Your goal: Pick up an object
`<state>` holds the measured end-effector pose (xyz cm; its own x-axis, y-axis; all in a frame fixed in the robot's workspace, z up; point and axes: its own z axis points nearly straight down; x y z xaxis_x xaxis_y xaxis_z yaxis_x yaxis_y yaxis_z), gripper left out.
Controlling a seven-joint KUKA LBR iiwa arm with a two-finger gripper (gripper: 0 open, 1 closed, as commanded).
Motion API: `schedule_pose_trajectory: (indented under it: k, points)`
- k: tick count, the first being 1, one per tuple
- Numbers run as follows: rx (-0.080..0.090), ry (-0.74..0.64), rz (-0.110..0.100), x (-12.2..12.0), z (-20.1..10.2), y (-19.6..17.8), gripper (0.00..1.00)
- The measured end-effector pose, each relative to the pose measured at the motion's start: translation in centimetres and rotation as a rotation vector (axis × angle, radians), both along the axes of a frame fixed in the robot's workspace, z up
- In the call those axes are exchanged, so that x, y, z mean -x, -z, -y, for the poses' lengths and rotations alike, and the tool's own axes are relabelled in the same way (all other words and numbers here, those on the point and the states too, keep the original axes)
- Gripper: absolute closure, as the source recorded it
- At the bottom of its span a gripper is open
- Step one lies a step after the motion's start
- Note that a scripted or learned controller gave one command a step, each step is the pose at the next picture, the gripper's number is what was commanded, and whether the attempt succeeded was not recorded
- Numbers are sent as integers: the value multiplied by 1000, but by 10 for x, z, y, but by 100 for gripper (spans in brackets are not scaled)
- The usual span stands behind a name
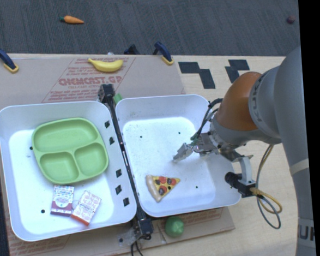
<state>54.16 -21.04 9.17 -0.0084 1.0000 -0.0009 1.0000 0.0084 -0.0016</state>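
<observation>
Round green ball (174,226) on cardboard at bench front edge. We see triangular toy pizza slice (162,185) lying in right white bin (164,104); metal gripper (179,154) hovering just above-right, jaw state we cannot tell.

Big grey arm (289,104) on the right, smooth rounded casing, with a glossy orange band (240,105) wrapping it above the wrist. Below that, a darker grey wrist block, black cables looping off it, a yellowish cable curling on the near side. Metallic silver gripper (182,152) at the tip.
</observation>
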Motion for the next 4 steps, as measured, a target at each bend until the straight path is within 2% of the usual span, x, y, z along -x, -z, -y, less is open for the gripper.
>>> schedule_pose_trajectory:
  k: [1,2,3,4]
  points:
    - [-2,4,1,-93,0,-1,0]
    - [-2,5,0,-76,0,-25,0]
    - [-2,4,1,-93,0,-16,0]
    - [-2,3,2,-100,0,-13,0]
